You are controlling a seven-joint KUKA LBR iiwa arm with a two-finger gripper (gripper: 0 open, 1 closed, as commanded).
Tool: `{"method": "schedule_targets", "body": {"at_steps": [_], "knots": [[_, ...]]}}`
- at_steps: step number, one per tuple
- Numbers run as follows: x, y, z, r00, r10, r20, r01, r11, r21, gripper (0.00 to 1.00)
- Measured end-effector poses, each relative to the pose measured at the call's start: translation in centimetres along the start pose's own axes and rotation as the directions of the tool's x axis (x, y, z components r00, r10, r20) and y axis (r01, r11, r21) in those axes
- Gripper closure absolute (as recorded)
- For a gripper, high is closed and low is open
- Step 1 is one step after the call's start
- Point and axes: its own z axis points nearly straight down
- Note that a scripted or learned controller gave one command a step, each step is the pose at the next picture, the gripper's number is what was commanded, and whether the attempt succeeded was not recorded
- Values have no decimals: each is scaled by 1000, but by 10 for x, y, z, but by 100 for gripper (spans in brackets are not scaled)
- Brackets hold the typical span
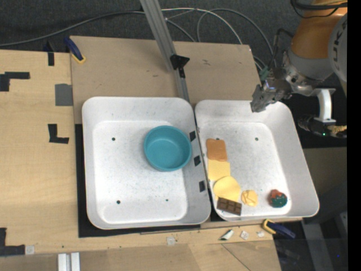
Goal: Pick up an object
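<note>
My gripper [260,102] hangs over the far rim of the right bin [282,117], near its back right corner. Nothing shows between its fingers. Along the right bin's left side lie an orange-brown slab [216,149], a pale yellow square [219,169] and a yellow disc [227,186], overlapping in a row. A brown chocolate-like block [229,206] sits at the front, with a small yellow lump [249,197] beside it. A small red and teal object [277,198] rests near the front right corner. A teal bowl [167,147] stands in the left bin [101,151].
A slanted metal pole [163,33] rises behind the bins. Cables [225,21] trail across the back of the bench. Blue and yellow clamps hold the board at the back left [75,50] and front right [274,227].
</note>
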Motion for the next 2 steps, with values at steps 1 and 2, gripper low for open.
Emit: {"method": "schedule_targets", "body": {"at_steps": [1,2], "knots": [[46,11,11,1000,0,0,0,1000,2,100],[97,14,7,1000,0,0,0,1000,1,100]]}}
